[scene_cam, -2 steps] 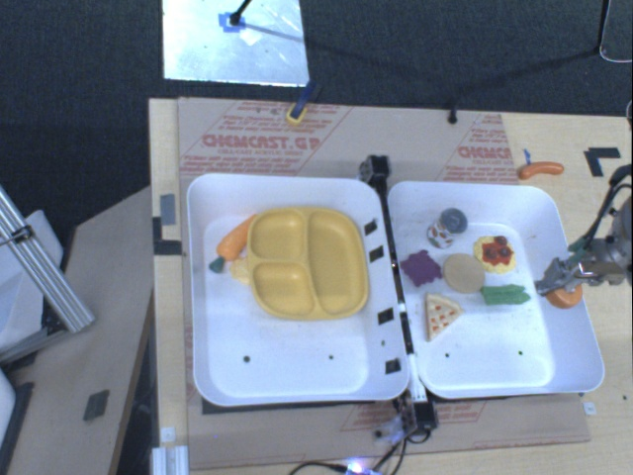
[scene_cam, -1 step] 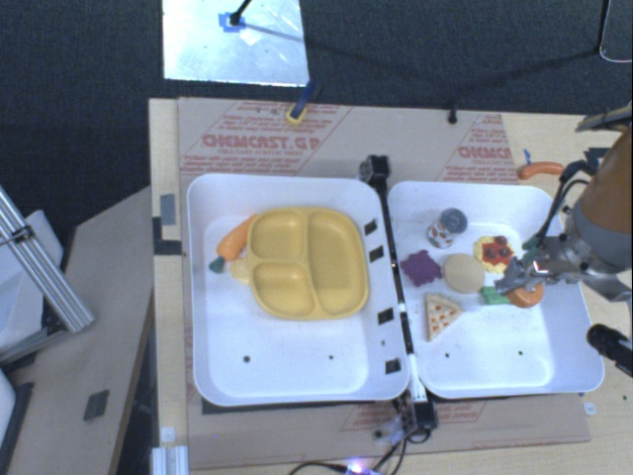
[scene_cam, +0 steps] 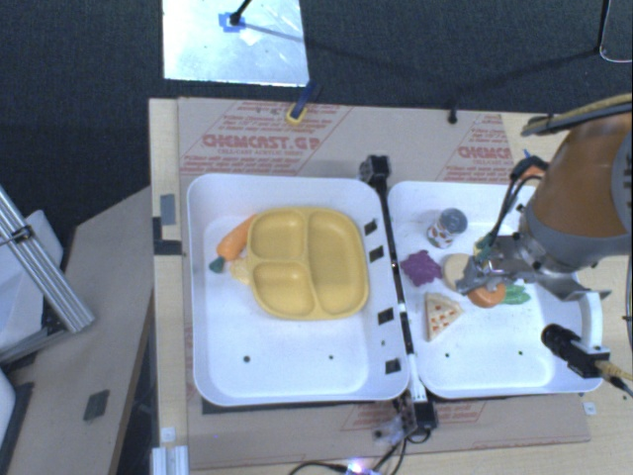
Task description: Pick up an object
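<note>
My gripper (scene_cam: 483,277) hangs low in the right bin (scene_cam: 495,379), reaching in from the right. It is right over an orange toy with a green leafy end (scene_cam: 492,295) and touches or nearly touches it. A pale round piece (scene_cam: 456,266) lies just to its left. A toy pizza slice (scene_cam: 441,315) sits in front of the gripper, a purple grape bunch (scene_cam: 421,266) further left, and a small can (scene_cam: 444,228) behind. Whether the orange toy is between the fingers is hidden by the wrist.
The left bin (scene_cam: 223,364) holds a yellow divided plate (scene_cam: 302,263) with a toy carrot (scene_cam: 231,240) at its left edge. A black-clipped divider (scene_cam: 391,265) runs between the bins. The front of the right bin floor is bare.
</note>
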Robot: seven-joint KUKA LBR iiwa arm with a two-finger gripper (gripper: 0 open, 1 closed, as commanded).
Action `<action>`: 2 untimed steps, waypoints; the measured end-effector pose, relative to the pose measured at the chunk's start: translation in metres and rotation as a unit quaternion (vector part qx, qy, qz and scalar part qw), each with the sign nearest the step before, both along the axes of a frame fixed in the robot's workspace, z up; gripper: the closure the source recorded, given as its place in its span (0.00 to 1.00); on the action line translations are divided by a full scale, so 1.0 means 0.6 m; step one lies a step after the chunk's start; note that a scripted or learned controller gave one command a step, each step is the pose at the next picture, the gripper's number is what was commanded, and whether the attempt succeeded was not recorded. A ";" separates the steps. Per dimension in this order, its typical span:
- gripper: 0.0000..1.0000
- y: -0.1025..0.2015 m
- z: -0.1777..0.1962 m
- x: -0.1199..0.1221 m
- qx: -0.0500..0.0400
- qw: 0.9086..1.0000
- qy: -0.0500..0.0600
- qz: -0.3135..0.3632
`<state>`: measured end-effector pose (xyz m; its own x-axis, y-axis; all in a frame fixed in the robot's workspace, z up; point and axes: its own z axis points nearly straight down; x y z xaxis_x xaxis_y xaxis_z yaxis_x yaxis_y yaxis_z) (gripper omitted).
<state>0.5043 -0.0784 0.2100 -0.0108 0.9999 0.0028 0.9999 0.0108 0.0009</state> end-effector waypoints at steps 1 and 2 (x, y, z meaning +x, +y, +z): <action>1.00 0.093 0.022 -0.005 0.000 1.000 -0.001 0.000; 1.00 0.123 0.039 0.013 -0.001 1.000 -0.001 -0.002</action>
